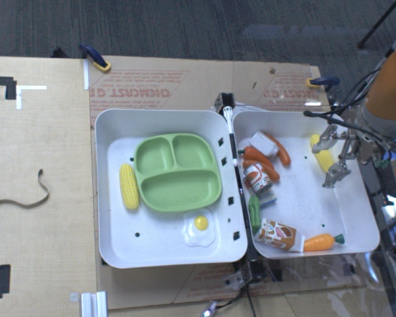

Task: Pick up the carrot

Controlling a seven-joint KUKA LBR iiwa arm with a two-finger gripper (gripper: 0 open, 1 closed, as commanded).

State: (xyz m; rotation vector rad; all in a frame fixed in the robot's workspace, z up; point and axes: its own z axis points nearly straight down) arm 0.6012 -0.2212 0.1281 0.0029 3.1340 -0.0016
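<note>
My gripper (336,157) hangs open and empty over the right bin (356,216) — the carrot (320,242) lies well apart, by the near wall.

- Carrot (320,242) lies at the lower right of the right bin (356,197), beside a small carton (278,234).
- Gripper (335,160) hangs open near the bin's upper right, well apart from the carrot.
- Green plate (178,172) sits in the left bin (109,197).

The light wooden table (39,150) carries a brown cardboard sheet (185,84), and on this sheet two shallow white plastic bins (105,197) stand side by side. A thin dark curved strip (26,200) lies on the bare wood at the left.
</note>
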